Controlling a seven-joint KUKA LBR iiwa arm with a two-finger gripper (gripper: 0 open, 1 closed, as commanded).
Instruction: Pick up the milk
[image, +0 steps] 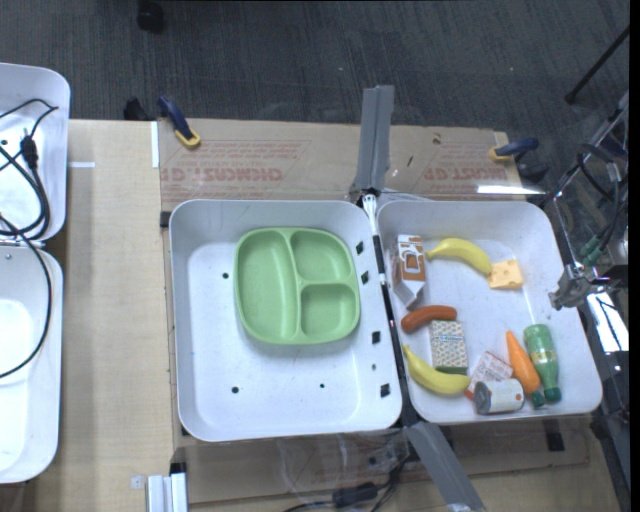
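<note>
Fingers at bin rim — milk between banana and sausage.

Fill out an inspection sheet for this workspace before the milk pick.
Surface: two shallow white bins, left and right, side by side on a pale wooden bench.
Job's things: white and brown milk carton lies by the right bin's left wall.
Clutter: green divided plate in the left bin; the right bin holds two yellow bananas, a cheese wedge, a red sausage, an orange carrot, a green bottle and a grey can.
Grippers: end effector at the right bin's right rim, apart from the carton.
Cables: black cables loop at the far left.
Surroundings: blue clamps, dark floor.
</note>
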